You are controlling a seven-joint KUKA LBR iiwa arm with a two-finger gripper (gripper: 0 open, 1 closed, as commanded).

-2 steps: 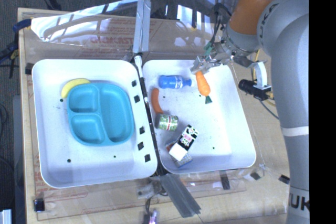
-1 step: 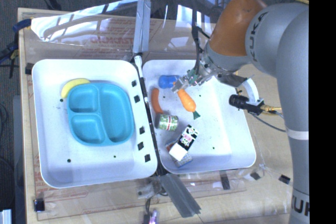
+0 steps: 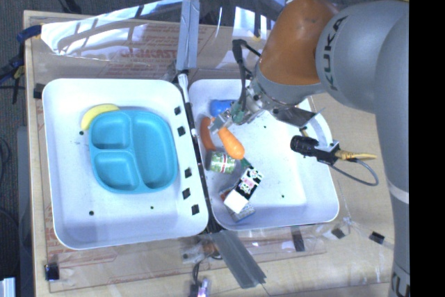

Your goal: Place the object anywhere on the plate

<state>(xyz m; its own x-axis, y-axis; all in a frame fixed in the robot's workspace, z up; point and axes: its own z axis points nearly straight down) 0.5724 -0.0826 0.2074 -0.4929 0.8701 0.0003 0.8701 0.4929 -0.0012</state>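
Note:
A blue three-compartment plate (image 3: pixel 133 151) lies in the left bin (image 3: pixel 62 205), with a yellow banana-like piece (image 3: pixel 97 113) tucked at its far left edge. My gripper (image 3: pixel 235 119) hangs over the far left part of the right bin (image 3: pixel 313 198). Its tip is just above the upper end of an orange carrot (image 3: pixel 232 143). The carrot lies tilted beside a red sausage-like piece (image 3: pixel 207 135). Whether the gripper touches the carrot is not visible.
In the right bin also lie a blue object (image 3: pixel 220 108) behind the gripper, a green can (image 3: pixel 223 163), and a black-and-white box (image 3: pixel 243 192). A divider wall (image 3: pixel 189 149) separates the bins. A black cabled part (image 3: pixel 313 147) sticks out to the gripper's right.

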